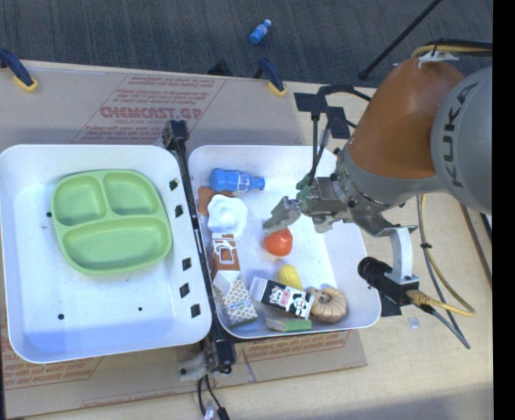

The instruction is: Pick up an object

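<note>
Your KUKA arm point(415, 138) reaches in from the right, its orange band over the right bin point(349, 261), the landmark for everything here. The gripper point(285, 215) hangs over that bin's middle, its two dark fingers point(279, 210) spread apart with nothing between them.

The nearest candidate for a pick is the red tomato point(278, 242). It lies on the bin floor just below and slightly left of the fingertips, near them, though you cannot tell from this slant whether they touch it.

Around it, still inside the right bin: a blue bottle point(236, 181) lies on its side near the far wall, up and left of the gripper. A white crumpled object point(227, 214) sits against the left wall, with a brown-and-white carton point(225, 254) just beneath it. Along the near wall you see a patterned packet point(238, 303), a black-and-white box point(285, 298), a yellow piece point(290, 276) just above that box, and a tan pastry-like item point(329, 304) in the near right corner.

Left of the right bin, the second white bin point(21, 304) holds a green divided plate point(111, 220). Both bins rest on a cardboard sheet point(144, 108) held by blue clamps point(17, 70).
</note>
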`<state>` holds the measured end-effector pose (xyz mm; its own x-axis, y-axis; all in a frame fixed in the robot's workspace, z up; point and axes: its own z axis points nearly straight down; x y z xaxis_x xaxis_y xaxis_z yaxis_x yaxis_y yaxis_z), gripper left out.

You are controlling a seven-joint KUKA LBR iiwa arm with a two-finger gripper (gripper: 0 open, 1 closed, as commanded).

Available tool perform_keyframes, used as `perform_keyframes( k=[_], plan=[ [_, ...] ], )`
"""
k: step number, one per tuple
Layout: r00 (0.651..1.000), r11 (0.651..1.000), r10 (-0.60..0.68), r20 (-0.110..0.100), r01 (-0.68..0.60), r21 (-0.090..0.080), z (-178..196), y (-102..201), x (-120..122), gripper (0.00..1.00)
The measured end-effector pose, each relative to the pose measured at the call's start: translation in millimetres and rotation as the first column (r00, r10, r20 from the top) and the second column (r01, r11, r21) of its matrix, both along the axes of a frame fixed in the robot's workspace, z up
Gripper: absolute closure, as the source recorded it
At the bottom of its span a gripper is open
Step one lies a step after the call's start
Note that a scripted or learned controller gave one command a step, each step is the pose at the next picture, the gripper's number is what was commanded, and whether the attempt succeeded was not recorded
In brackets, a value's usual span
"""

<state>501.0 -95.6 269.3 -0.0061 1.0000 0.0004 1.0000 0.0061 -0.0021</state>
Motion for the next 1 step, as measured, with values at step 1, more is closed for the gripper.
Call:
perform_keyframes(
  k=[1],
  plan=[
    [1.0, 1.0, 0.0, -0.002, 0.0, -0.001, -80.6, -24.8, 30.7, 0.0]
  ],
)
